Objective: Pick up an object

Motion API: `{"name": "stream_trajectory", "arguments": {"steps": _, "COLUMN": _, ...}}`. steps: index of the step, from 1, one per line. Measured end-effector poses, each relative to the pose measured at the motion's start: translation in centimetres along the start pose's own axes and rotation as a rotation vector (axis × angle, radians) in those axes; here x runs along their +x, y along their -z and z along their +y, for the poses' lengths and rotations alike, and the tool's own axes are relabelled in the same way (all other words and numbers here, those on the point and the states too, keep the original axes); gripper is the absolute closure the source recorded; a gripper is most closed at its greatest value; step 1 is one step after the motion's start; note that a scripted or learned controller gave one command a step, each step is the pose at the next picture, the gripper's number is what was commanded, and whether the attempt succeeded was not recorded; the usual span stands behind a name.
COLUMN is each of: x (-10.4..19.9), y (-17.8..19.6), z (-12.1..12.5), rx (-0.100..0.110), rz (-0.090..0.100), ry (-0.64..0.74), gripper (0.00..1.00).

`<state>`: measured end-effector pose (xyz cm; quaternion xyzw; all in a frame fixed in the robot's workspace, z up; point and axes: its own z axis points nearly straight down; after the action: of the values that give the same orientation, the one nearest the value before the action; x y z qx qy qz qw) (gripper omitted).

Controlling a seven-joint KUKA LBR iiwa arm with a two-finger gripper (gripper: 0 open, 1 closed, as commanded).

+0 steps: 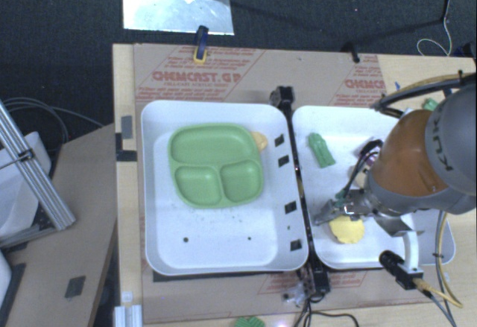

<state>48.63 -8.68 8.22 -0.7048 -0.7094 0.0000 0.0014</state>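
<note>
Arm (421,162) hides much of the right bin (335,124); gripper (337,212) above yellow object (347,230), jaws' state unclear

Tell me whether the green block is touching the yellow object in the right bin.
Apart. The camera view shows bare white bin floor between the green block and the yellow object.
</note>
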Motion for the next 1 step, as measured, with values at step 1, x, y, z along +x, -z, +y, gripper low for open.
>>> {"name": "stream_trajectory", "arguments": {"steps": 1, "x": -0.28, "y": 1.26, "z": 0.16, "rx": -0.006, "rz": -0.002, "ry": -0.003, "gripper": 1.0}}
